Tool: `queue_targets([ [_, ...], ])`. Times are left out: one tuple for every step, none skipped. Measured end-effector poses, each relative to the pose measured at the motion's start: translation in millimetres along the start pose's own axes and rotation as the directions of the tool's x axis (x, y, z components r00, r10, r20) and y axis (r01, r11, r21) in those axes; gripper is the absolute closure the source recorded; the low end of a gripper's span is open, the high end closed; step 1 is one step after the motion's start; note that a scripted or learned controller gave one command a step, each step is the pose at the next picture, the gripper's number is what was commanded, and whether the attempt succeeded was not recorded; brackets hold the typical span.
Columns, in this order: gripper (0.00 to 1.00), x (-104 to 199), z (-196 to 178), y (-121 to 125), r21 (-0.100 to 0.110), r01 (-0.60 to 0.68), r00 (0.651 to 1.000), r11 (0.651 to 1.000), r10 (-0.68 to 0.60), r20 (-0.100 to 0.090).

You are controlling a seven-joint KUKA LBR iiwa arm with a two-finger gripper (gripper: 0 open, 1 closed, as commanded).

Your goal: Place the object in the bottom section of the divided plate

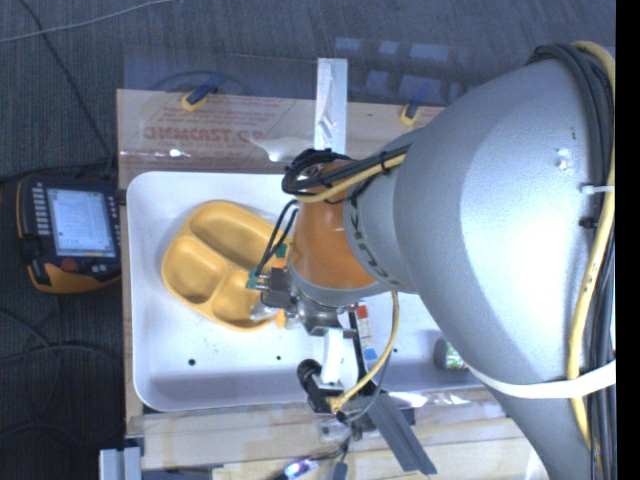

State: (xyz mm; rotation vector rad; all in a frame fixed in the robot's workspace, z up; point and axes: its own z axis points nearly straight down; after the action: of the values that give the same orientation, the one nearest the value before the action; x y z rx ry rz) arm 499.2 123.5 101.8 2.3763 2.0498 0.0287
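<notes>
The grey arm point(500, 228) takes up most of the right half of the view, reaching in over the bench and hiding nearly all of the right-hand bin. Its orange band point(325, 243) sits above the wrist, with black and yellow cables point(320, 173) looped over it.

The left bin point(150, 358), white and shallow, lies below and left of the arm. Inside it, toward the upper middle, rests the yellow divided plate point(205, 263), tilted so its sections run at a slant. The plate's lower right edge is covered by the wrist.

The gripper point(275, 303) hangs right at that edge of the plate, but the wrist and its fittings block the view; whether it is released or clenched cannot be told, and the object to be placed cannot be made out.

Left of the bin, on the dark floor, lies a handheld control pendant point(70, 233) with a lit screen. A small green thing point(447, 353) peeks out beneath the arm, in the right bin.
</notes>
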Motion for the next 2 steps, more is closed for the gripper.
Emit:
queue_targets([
  [1.00,28.5,-68.9,73.7,0.015,-0.117,0.993,0.993,0.116,0.020],
  [1.00,-34.2,-80.1,68.5,0.020,0.108,0.994,0.994,-0.109,0.015],
])
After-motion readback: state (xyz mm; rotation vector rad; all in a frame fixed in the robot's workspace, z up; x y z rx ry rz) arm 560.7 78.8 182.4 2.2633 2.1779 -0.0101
